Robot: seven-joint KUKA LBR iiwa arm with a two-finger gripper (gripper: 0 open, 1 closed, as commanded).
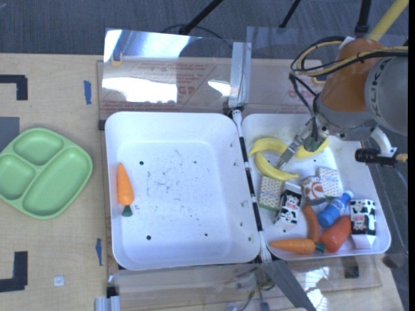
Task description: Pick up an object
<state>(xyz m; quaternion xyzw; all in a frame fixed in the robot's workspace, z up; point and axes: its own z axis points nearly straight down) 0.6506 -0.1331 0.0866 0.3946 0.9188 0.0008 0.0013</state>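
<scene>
wooden bench under two white bins; from the camera view, the gripper (293, 150) sits low in the right bin (382, 238) over a yellow banana (272, 167), jaw state i cannot tell. banana looks light, smooth and curved (likely plastic), best pinched across its middle.

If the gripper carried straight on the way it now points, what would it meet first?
Most likely the curved yellow banana in the right white bin: the gripper points down-left at it. Depth is hard to judge.

The left bin (175, 193) has lots of open room, with just one carrot (124, 185) by its left wall. The right bin (379, 238) is crowded with toys packed close together.
</scene>
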